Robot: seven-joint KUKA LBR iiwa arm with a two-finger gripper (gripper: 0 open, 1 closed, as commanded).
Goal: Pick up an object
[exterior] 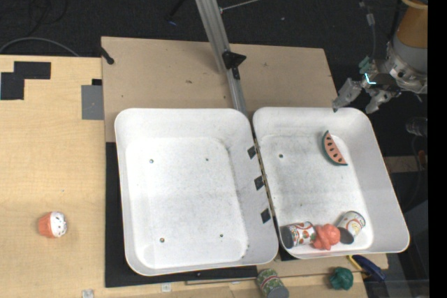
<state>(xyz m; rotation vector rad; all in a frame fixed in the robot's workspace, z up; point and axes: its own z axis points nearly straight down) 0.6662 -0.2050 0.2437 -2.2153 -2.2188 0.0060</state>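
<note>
Front edge of the bench, outside the bins: a small dark can (269, 282) and a green lump (341, 278), with a blue-and-yellow thing (367, 266) just right of the lump, too small to identify. Right bin (300, 132), near corner: three items in a tight row, touching or nearly so — a can with a red-and-white label (299, 234) on its side, an orange-red toy (325, 236) in the middle, a second can (351, 225) on the right, also tipped. Same bin, far right side: a watermelon slice toy (334, 148) lying flat, well apart from the row and close to the right wall. Left bin (181, 150): bare white floor. The two bins sit side by side, touching along the centre seam, with black clips along it. Left of the bins, on the light wood surface: a small orange-and-white ball (52, 225), well apart from everything else. A metal rail (213, 24) runs at a slant from the top of the frame down to the seam between the bins. Gripper (357, 95) hangs just beyond the right bin's far right corner, above the rim, fingers spread apart, nothing between them. It's near the watermelon slice toy but clear of it, no contact. Arm (411, 31) comes in from the upper right, orange band visible.
</note>
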